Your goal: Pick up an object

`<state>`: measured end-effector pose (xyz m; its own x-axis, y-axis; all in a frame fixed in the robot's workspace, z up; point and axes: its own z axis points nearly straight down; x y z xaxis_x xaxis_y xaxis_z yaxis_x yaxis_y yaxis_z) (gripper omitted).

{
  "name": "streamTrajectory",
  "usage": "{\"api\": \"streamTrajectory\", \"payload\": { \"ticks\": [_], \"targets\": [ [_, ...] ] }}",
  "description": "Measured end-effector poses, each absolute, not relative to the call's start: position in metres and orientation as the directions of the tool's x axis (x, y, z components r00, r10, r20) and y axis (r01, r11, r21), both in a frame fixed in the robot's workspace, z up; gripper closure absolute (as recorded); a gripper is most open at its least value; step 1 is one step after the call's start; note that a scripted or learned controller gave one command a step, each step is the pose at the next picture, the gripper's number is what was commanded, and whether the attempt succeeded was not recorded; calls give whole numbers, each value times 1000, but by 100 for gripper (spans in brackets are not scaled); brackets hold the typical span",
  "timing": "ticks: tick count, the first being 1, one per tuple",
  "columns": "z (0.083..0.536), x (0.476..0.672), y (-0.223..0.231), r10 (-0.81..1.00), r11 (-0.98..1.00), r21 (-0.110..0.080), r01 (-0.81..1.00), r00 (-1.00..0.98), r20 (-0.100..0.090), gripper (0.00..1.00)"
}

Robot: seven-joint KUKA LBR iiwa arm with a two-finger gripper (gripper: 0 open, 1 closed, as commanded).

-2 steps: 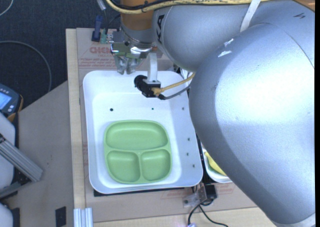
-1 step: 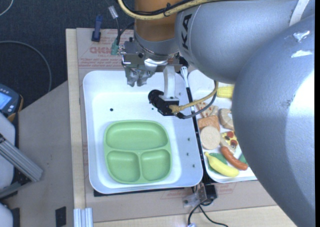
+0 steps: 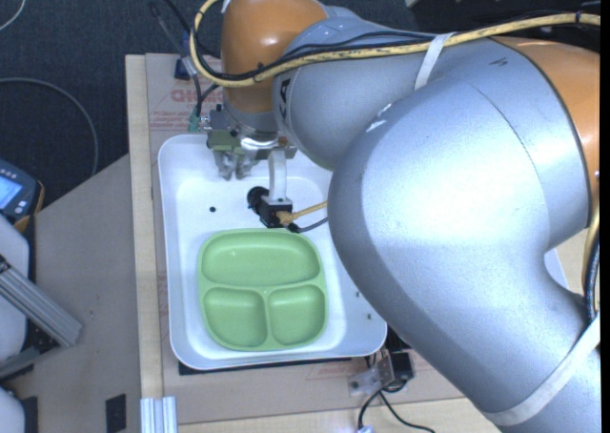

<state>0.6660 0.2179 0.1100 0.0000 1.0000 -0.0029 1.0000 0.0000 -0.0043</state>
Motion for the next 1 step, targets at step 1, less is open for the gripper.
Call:
{"api": "streamTrajectory", "payload": {
  "ticks": [1],
  "targets": [
    [157,565,226,1000,2,-8,1000,-2,1,100]
  ]
}}
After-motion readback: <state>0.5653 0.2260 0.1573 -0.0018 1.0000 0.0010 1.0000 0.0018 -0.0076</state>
